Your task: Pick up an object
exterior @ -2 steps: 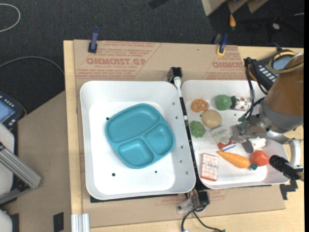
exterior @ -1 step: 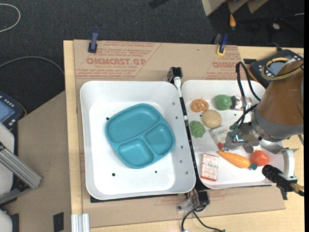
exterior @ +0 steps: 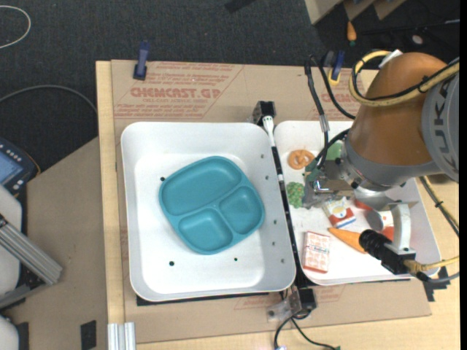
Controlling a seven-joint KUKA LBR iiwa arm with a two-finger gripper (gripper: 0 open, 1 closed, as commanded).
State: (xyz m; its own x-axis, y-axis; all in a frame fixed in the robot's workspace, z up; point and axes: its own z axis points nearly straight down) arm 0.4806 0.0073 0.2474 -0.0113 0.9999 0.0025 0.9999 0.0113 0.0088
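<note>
Grey metal two-finger gripper (exterior: 319, 188) lowered into the right-hand shallow white plastic bin (exterior: 306, 131), probably to reach a piece. Poised just beside the small green leafy toy (exterior: 295, 193); jaw state impossible to tell.

One fixed camera looks down aslant, seemingly fairly close, over both bins (exterior: 139, 195).

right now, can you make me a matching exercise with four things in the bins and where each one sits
Things:
1. teal divided plate
2. orange round item
3. small printed packet
4. green item

Places:
A. near edge of right bin
B. middle of left bin
C. right bin, by the divider, below the orange round item
D. far end of right bin

Pairs: 1-B, 2-D, 3-A, 4-C
</note>
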